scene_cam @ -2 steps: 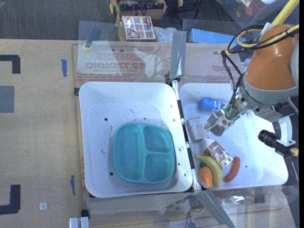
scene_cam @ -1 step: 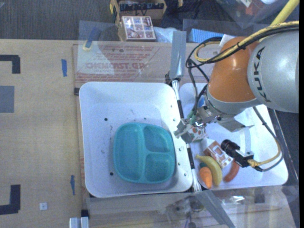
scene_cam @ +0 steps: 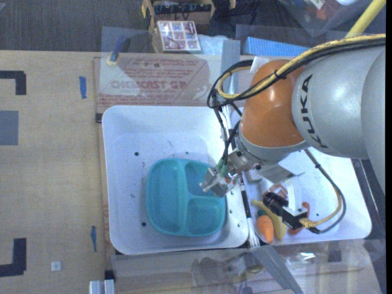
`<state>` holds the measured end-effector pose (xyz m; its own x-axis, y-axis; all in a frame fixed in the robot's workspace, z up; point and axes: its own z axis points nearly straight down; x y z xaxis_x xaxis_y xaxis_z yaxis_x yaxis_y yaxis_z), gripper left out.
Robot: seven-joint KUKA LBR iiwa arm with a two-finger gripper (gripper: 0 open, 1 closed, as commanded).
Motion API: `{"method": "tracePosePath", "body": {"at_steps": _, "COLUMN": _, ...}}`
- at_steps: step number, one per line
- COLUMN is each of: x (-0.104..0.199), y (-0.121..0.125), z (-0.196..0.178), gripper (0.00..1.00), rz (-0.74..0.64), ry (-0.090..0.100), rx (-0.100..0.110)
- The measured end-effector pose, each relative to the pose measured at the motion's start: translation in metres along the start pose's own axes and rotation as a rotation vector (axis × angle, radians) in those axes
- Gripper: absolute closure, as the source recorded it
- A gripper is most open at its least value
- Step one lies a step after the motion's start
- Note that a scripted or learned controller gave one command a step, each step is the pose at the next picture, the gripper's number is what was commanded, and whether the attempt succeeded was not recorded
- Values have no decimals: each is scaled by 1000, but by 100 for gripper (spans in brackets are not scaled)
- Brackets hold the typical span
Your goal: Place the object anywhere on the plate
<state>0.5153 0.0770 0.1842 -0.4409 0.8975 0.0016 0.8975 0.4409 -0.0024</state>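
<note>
The pale wooden counter (scene_cam: 49, 182) has a smooth, plywood-like face. It carries black corner marks (scene_cam: 15, 81) and short strips of blue tape (scene_cam: 82, 87). Beyond its far edge lies dark grey floor (scene_cam: 67, 11), where an open cardboard box (scene_cam: 177, 2) stands. A flat cardboard sheet with faded red print (scene_cam: 153, 81) lies against the far side of the left bin (scene_cam: 122, 139).

Both bins are shallow, glossy white trays with rounded corners, and the left one is speckled with small dark spots. In it sits the plate (scene_cam: 168, 195), a teal rounded rectangle of smooth plastic. It is divided into one long compartment on the left and two smaller ones on the right.

The gripper (scene_cam: 215, 180) hangs at the plate's right side, over the far-right compartment. Whether its grasp is spread or closed cannot be told. Above it rise the glossy orange band (scene_cam: 272, 112) and the matte grey arm (scene_cam: 337, 103).

A small rounded orange object (scene_cam: 264, 227) lies in the near left corner of the right bin (scene_cam: 352, 216), touching a yellow piece (scene_cam: 278, 226) on its right.
</note>
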Motion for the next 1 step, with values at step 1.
{"method": "tracePosePath", "body": {"at_steps": 1, "x": 0, "y": 0, "z": 0, "gripper": 0, "rz": 1, "ry": 0, "rx": 0}}
